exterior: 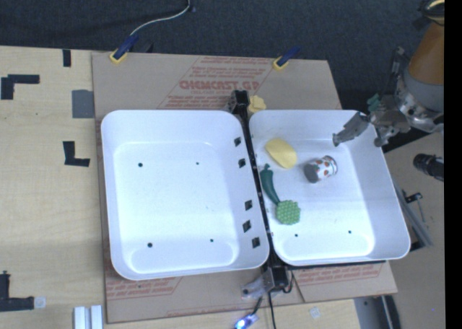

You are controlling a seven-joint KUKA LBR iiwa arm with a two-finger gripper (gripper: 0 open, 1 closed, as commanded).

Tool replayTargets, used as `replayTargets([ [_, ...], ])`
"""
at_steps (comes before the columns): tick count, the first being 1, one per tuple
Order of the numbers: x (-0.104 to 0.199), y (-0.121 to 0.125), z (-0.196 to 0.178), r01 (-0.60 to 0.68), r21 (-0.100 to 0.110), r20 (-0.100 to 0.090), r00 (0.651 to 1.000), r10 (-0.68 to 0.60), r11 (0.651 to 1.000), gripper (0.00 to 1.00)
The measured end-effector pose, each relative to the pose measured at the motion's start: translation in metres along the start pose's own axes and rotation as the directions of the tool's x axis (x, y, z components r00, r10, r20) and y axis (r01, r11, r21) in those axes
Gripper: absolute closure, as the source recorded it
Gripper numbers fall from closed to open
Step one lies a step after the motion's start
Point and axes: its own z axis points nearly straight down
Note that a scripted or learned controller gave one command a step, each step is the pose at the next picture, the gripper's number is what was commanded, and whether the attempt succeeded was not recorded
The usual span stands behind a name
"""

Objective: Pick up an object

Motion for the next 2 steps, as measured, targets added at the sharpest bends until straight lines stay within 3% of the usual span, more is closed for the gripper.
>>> replayTargets([
  [1,0.010,0.000,0.146,0.000,0.010,-0.004,1.000,0.000,1.000,0.00],
  [2,-0.024,0.031,0.154,0.000,-0.003,0.001,1.000,0.000,1.000,0.00],
])
